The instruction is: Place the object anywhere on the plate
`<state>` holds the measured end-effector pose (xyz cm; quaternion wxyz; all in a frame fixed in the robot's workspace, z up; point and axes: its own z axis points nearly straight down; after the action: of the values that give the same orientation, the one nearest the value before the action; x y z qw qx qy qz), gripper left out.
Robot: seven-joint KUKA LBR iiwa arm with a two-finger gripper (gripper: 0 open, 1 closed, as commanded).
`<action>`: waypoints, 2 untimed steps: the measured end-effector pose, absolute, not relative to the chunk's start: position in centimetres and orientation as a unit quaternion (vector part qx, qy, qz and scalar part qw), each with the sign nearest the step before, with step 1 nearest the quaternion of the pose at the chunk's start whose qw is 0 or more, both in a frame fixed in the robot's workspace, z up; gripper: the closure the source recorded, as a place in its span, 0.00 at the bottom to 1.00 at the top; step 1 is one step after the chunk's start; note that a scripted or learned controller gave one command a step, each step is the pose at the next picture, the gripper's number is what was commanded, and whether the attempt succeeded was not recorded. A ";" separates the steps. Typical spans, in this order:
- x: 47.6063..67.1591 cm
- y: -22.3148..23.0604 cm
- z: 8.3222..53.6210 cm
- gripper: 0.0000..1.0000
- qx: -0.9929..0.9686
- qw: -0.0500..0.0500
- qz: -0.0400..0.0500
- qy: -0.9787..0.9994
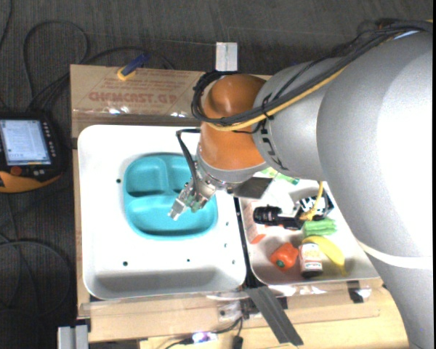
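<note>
A teal divided plate (149, 195) lies in the left white bin (102, 267). My gripper (182, 208) hangs over the plate's right half, just above the large lower compartment. A small green bit (198, 203) shows right against the gripper's tip. The view is too coarse to tell whether it is held or lies on the plate. The orange-banded wrist (229, 133) covers the plate's upper right corner.
The right bin (265, 278) holds a red-orange vegetable-like toy (283, 255), a small bottle (311, 257), a yellow banana-like piece (332, 251) and a green piece (320, 227). The big grey arm (378, 144) overhangs that bin. A cardboard sheet (131, 93) lies behind the bins.
</note>
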<state>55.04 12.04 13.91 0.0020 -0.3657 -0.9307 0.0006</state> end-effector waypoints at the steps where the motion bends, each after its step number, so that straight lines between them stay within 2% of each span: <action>1: 62.8 15.9 16.8 1.00 -0.438 0.000 0.001 -0.899; 2: 62.9 15.9 17.5 1.00 -0.438 -0.001 0.003 -0.899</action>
<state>62.88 15.91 17.50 -0.0007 -0.4377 -0.8991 0.0034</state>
